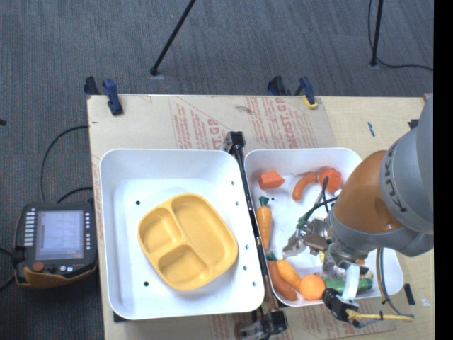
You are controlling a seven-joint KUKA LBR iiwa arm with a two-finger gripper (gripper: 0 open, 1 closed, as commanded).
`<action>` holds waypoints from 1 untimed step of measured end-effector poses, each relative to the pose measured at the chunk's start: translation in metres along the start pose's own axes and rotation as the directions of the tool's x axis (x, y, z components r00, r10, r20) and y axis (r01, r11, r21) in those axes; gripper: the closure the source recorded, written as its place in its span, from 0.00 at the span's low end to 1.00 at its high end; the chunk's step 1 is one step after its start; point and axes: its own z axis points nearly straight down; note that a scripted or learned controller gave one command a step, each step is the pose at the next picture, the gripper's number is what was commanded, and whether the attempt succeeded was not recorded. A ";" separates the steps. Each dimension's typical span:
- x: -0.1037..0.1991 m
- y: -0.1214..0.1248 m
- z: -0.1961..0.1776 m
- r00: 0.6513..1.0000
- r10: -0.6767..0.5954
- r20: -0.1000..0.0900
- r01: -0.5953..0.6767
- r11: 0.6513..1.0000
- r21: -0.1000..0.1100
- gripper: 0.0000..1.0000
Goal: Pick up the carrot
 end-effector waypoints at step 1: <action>0.000 0.000 -0.009 1.000 0.002 -0.001 -0.002 1.000 0.003 1.00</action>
